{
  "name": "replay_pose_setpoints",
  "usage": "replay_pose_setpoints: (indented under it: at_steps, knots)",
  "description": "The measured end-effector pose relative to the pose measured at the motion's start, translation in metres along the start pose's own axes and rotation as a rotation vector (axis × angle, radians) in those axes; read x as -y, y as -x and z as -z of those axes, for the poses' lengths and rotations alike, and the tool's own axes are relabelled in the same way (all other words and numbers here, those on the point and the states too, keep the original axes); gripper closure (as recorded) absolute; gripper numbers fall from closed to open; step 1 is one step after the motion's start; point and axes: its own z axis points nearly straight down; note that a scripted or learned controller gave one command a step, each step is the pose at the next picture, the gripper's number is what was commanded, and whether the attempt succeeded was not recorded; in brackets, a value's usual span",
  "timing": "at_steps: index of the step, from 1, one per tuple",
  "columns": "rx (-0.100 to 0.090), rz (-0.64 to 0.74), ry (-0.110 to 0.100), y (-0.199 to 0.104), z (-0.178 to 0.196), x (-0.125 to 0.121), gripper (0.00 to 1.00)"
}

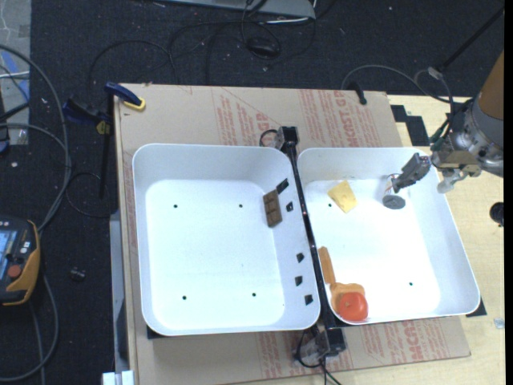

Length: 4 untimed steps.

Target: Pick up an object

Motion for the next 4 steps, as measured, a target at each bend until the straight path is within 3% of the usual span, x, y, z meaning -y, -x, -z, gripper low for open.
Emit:
replay_pose_setpoints:
  at_steps: [1,4]
  knots:
    - [0.001,0.001,0.006,0.000,0.003,-0.001,0.00]
    - [0.000,0.001,0.001,-0.015,-0.153,-0.001,0.00]
